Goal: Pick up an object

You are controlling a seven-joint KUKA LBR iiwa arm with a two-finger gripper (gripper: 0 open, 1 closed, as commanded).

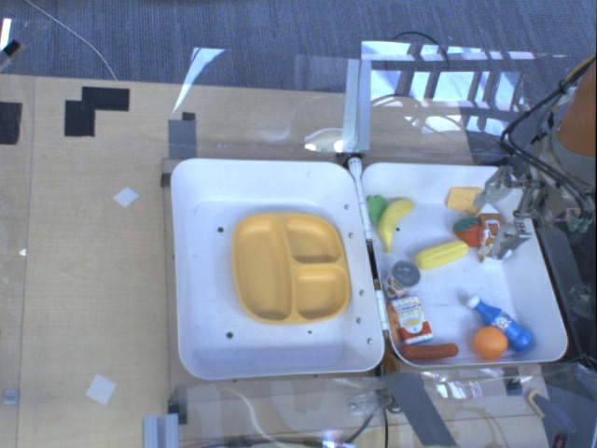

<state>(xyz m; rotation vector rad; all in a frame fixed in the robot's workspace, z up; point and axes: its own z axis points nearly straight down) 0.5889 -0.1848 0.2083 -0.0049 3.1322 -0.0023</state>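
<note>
The jaws (499, 220) stand open over the right bin (550, 287), straddling a small red-and-white item (485, 230) I can't identify. Left of them lie one banana (395, 220), one corn cob (441, 254) and one yellow tray (290, 268); nearer me, one orange (490, 343) partly hides a blue bottle (501, 321).

You are looking at a robotics lab: a wooden bench (84, 278) marked with black tape squares (96, 107), two white bins (201, 343) fenced by clear panels on metal brackets (354, 110), loose cables (56, 31) over grey carpet (280, 17).
</note>
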